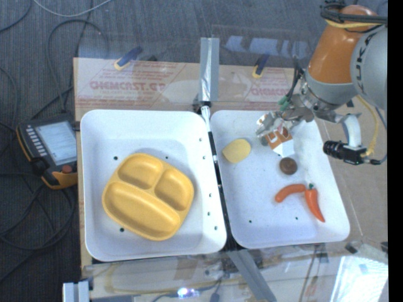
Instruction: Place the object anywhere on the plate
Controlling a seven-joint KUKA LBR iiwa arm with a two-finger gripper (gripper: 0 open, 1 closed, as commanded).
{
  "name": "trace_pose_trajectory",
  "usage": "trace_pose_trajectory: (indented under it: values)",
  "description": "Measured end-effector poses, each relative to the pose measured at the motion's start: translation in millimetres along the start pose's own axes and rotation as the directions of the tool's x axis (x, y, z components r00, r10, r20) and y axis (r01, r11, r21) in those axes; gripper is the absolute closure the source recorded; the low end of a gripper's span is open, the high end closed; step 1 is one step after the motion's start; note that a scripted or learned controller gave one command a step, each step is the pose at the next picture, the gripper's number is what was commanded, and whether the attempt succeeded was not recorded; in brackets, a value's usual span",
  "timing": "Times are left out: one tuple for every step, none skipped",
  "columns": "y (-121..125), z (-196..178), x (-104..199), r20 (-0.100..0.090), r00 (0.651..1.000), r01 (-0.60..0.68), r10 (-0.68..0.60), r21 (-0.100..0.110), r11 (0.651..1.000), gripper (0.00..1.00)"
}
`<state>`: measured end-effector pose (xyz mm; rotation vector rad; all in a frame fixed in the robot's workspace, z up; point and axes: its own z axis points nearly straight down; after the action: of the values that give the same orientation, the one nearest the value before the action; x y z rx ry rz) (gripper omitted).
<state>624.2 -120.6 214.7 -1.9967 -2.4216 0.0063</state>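
A: Camera view had the gripper at upper right, over the right bin. Fingers?
B: Couldn't tell, too cluttered. Yellow divided plate sat in the left bin. Right bin held a pale yellow round piece, brown disc, orange sausage-shaped piece and carrot.

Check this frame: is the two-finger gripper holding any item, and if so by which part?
It cannot be told. The gripper sits low over the right white bin's far corner, with a small orange-brown piece at its tip; whether that piece is gripped is unclear.
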Motion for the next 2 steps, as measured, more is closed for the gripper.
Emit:
trace_pose_trajectory:
  values:
    - [-63.0,35.3,76.9,-0.002,0.999,-0.045,0.045,0.004,0.999,1.0]
    - [-43.5,34.9,130.8,-0.002,0.978,0.207,-0.207,0.002,0.978,1.0]
